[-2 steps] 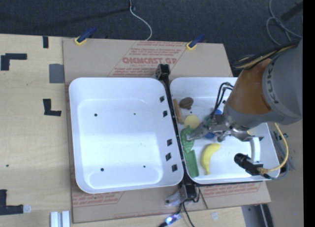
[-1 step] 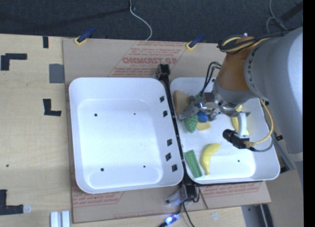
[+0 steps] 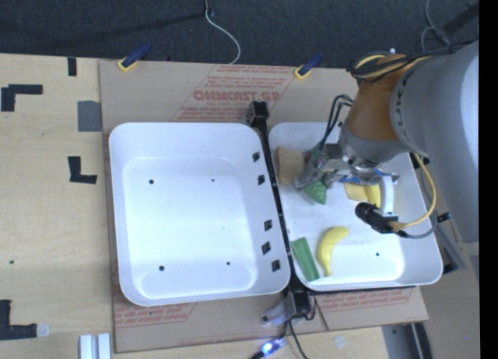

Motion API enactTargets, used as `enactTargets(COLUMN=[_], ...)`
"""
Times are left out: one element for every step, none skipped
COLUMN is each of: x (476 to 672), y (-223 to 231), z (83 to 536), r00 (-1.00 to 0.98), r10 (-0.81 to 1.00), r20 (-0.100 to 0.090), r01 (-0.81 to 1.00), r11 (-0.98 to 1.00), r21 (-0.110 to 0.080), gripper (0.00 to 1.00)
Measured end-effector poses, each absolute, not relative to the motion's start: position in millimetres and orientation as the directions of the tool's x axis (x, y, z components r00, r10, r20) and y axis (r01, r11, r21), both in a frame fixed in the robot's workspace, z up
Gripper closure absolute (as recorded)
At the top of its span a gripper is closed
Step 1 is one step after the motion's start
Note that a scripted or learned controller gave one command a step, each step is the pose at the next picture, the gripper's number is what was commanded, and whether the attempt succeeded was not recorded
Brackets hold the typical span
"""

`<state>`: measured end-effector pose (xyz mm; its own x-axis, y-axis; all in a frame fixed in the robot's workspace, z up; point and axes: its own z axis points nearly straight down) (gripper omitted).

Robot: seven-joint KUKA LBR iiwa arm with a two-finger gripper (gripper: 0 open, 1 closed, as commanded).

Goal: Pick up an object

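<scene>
The arm reaches in from the right over the right bin point(image 3: 420, 272), and its gripper point(image 3: 317, 180) sits low at the bin's upper left, right on top of a small dark green object point(image 3: 317, 192). Whether the gripper is spread or closed on that piece I cannot tell, since the wrist hides the contact. A tan object point(image 3: 289, 164) lies just beside it against the dividing wall, a yellow block point(image 3: 364, 191) sits partly under the wrist, and a banana point(image 3: 331, 247) and a green bar point(image 3: 304, 258) lie near the front edge. To do this step well, the gripper probably needs to centre on the green piece, keep off the tan neighbour, close firmly and lift straight up. The left bin point(image 3: 187, 209) is well apart.
</scene>
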<state>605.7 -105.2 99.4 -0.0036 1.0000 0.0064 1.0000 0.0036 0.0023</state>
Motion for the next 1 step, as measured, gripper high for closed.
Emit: enactTargets(x=[613.2], y=[-101.2], z=[105.4], r00=[-0.002], r10=[1.000], r20=[0.001], r01=[1.000], r11=[0.002], r21=[-0.001], gripper=[1.00])
